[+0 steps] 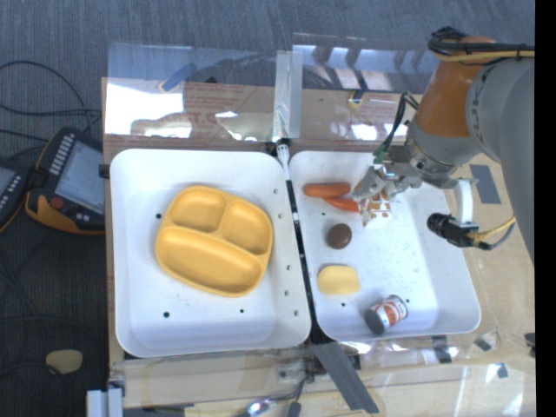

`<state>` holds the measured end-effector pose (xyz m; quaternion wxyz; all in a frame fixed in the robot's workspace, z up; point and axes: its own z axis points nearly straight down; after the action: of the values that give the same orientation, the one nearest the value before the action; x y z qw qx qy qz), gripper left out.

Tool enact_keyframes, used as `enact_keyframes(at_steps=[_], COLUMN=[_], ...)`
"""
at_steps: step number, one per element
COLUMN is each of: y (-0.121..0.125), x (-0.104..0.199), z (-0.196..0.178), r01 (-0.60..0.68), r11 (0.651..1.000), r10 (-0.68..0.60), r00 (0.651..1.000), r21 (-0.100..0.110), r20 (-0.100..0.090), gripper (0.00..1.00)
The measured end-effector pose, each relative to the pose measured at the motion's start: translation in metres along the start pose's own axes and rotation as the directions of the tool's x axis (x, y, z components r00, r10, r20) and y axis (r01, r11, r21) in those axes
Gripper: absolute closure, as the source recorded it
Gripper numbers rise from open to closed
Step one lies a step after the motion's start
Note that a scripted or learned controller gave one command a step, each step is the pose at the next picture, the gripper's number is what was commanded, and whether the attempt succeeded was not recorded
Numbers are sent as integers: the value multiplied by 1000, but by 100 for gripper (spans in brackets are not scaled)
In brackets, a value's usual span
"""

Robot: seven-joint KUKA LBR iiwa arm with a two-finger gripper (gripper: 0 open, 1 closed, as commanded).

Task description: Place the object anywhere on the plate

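Bins (130,320) number two, shallow and white, set side by side on the bench. The left bin holds one thing: a single yellow plate (214,239) with three compartments, lying near the middle of its floor, slightly turned.

The right bin (452,294) holds four loose things. One orange carrot (328,192) lies near the upper left of this bin, roughly level, its right end reaching under the gripper. One small brown round object (339,235) sits just below the carrot, apart from it. One pale yellow lump (338,279) lies below that, nearer the front. One small can (388,313), on its side with a red and white label and a dark end, rests near the front edge of the bin, to the right of the yellow lump.

One arm reaches in from the right, grey with an orange band (447,94) above the wrist. Its gripper (375,205) hangs low over the upper part of the right bin, just at the right end of the carrot. Whether the pincer is released or clenched cannot be told from this slant, nor whether it touches the carrot.

All four loose things lie in the right bin, well apart from the plate, with the wall between the two bins separating them. One handheld control unit (65,181) with a screen lies on the floor left of the bench.
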<state>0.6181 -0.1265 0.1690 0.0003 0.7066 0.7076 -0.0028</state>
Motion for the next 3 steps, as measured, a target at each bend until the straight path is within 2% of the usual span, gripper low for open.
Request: enact_keyframes(at_steps=[1,2,3], y=[-3,-48,-48], x=[61,106,106], z=[-14,-14,-14], r01=[1,0,0], r11=[1000,1000,1000], r10=[-1,0,0], r00=[1000,1000,1000], r21=[-1,1,0], r20=[-4,-3,-4], gripper=[100,100,0])
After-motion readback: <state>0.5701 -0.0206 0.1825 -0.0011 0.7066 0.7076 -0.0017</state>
